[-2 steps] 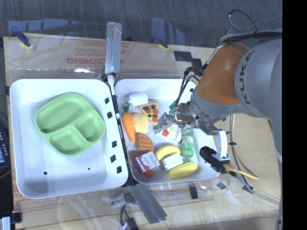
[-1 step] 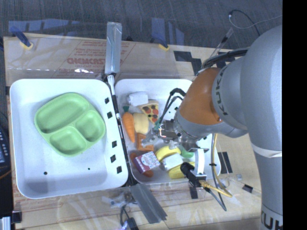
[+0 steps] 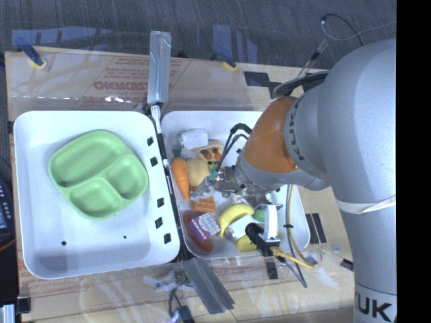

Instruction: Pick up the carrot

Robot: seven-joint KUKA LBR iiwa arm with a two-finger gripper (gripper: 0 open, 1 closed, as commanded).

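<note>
Carrot (image 3: 180,178): lies in the right bin (image 3: 202,123), against its left wall, beside a banana (image 3: 236,215) and other toy food. Tool (image 3: 225,177): low over the bin's middle, near the carrot; grip state cannot be told. Left bin (image 3: 40,247): holds a green plate (image 3: 97,173).

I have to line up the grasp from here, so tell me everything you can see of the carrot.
The carrot is a small orange toy, smooth and plastic-looking, tapering toward its lower end. It lies flat in the right bin, close along that bin's left wall, pointing roughly up and down the view. A pale yellow toy sits against its right side, and a small orange block lies just below and to its right. Nothing covers it.
</note>
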